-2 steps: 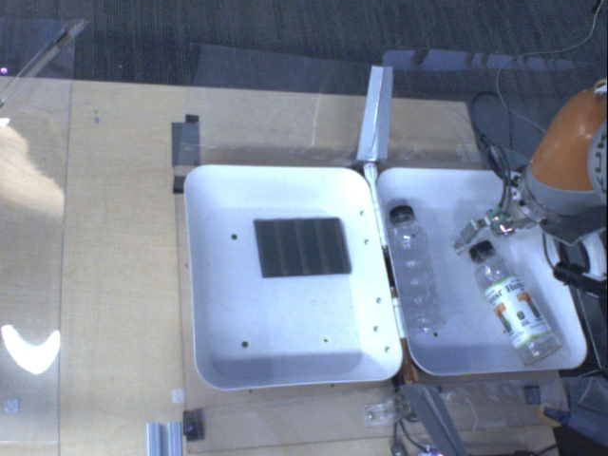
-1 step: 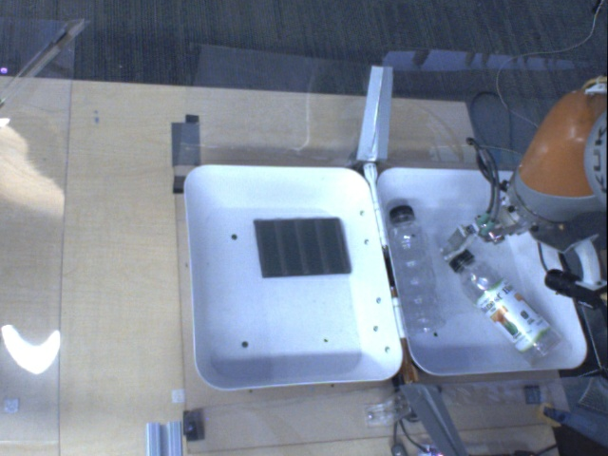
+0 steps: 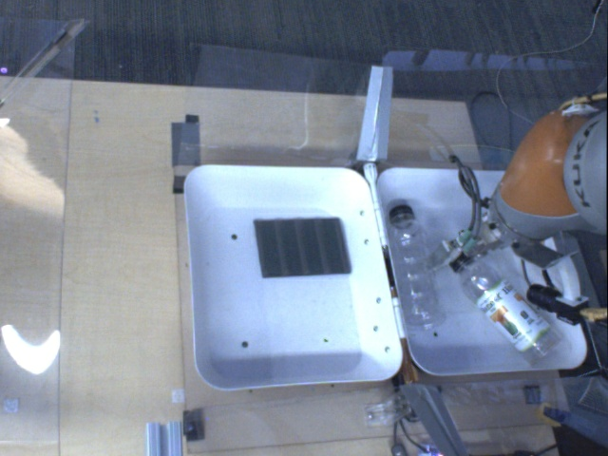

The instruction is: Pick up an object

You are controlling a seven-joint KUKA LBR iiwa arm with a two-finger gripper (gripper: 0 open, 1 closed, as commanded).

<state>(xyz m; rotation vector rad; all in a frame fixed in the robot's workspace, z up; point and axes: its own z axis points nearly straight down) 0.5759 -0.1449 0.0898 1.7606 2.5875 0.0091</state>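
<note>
**Over the right bin, between two bottles**

Over the right bin (image 3: pixel 570 354) my claw (image 3: pixel 463 251) hangs low; whether it is spread or pinching, I cannot tell. Just right lies a labelled bottle (image 3: pixel 510 314), untouched. Left, a clear bottle (image 3: pixel 413 264) hugs the wall. Farther left, a dark pad (image 3: pixel 301 247).

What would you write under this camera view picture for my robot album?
Robot arm reaches over the right bin, which holds two clear bottles.

I see my arm (image 3: pixel 560 174) as grey casing with a bulbous orange band, thin black cables trailing beside it.
</note>
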